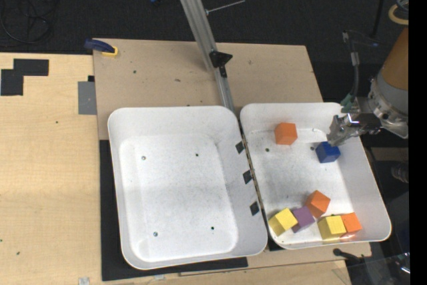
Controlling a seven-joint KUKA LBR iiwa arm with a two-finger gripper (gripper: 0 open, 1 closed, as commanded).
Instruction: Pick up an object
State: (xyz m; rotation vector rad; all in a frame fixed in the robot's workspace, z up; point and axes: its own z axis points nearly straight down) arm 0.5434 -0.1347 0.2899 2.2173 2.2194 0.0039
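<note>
Five blocks (313, 215) bunch at the right bin's (293, 113) near edge; farther back sits a blue cube (327, 153), the gripper (338, 131) just above it, jaws' state unclear. An orange cube (285, 133) sits beyond.

The arm (397, 70) reaches in from the right edge — its orange band showing above the grey wrist. The gripper (337, 132) hangs low at its end, pointing down and to the left.
</note>
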